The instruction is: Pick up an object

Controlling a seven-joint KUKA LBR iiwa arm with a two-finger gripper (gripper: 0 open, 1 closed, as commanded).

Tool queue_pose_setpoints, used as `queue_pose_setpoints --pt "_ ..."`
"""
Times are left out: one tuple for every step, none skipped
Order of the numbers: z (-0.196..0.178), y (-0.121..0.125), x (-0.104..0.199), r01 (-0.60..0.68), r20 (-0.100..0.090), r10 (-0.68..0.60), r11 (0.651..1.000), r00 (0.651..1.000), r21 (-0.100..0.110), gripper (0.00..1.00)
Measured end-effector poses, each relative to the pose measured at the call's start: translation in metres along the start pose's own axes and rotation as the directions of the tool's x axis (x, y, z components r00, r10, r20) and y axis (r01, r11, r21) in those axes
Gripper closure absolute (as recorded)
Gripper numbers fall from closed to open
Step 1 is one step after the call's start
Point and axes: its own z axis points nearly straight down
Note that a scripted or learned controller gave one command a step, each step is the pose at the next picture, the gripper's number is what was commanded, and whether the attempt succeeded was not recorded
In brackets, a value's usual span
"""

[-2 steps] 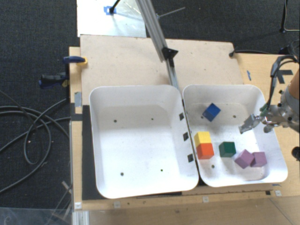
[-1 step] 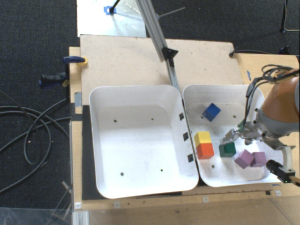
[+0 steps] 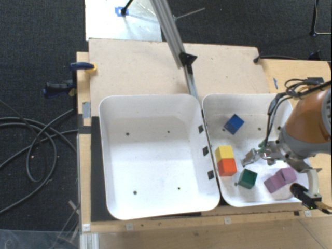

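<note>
The grey arm with its orange band reached in from the right over the right shallow white bin (image 3: 212, 108). Its 2-finger gripper (image 3: 252, 157) hung low inside that bin, just above the small dark green block (image 3: 248, 178); whether its fingers were open or closed, I could not tell. The green block lay near the bin's front, between a yellow-and-orange block (image 3: 225, 160) on its left and a pale purple block (image 3: 279, 180) on its right. A blue cube (image 3: 234, 124) sat farther back, well apart. The left shallow white bin (image 3: 111, 108) stood beside it
</note>
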Motion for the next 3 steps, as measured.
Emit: queue_pose_setpoints --pt "0.014 0.081 0.071 0.003 0.003 -0.003 1.0 1.0 -0.006 0.0" --pt "0.016 0.003 0.07 -0.006 -0.003 0.006 1.0 1.0 0.012 0.0" --pt "-0.088 -0.02 0.084 0.001 -0.002 -0.001 1.0 1.0 -0.002 0.0"
